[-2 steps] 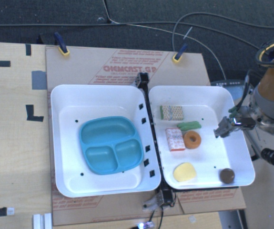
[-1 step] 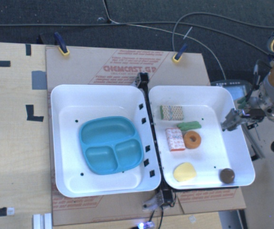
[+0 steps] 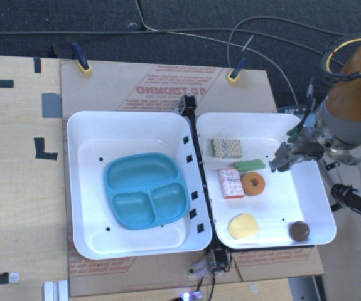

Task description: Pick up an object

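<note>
The right bin (image 3: 306,190) holds several small items: a green and white sponge-like block (image 3: 226,147), a green pod-shaped piece (image 3: 250,165), a red and white box (image 3: 230,183), an orange ring doughnut (image 3: 253,184), a yellow lump (image 3: 243,226) and a dark brown ball (image 3: 299,231). My gripper (image 3: 280,160) hangs over the right part of this bin, just right of the green piece and above the doughnut. Nothing shows between its dark fingers.
The left bin (image 3: 86,168) holds a blue three-compartment tray (image 3: 146,190). A black divider clip strip (image 3: 196,168) runs between the bins. Cables loop across the dark surface behind. Two yellow and blue clamps (image 3: 80,58) pin the cardboard underlay.
</note>
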Robot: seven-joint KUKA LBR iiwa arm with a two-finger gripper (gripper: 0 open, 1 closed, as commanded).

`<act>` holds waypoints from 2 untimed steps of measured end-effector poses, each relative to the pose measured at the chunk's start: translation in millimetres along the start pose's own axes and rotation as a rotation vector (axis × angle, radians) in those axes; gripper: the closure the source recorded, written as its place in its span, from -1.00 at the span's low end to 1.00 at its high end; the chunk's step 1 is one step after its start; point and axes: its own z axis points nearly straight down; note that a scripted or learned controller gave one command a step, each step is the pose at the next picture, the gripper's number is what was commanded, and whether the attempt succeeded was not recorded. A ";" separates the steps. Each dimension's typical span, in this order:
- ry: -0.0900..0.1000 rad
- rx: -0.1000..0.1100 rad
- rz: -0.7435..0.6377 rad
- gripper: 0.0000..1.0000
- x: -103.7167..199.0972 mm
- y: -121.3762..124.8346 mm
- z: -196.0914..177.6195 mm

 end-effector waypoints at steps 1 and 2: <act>0.000 0.001 0.000 1.00 44.5 6.5 16.3; 0.001 0.001 -0.002 1.00 90.5 14.4 16.0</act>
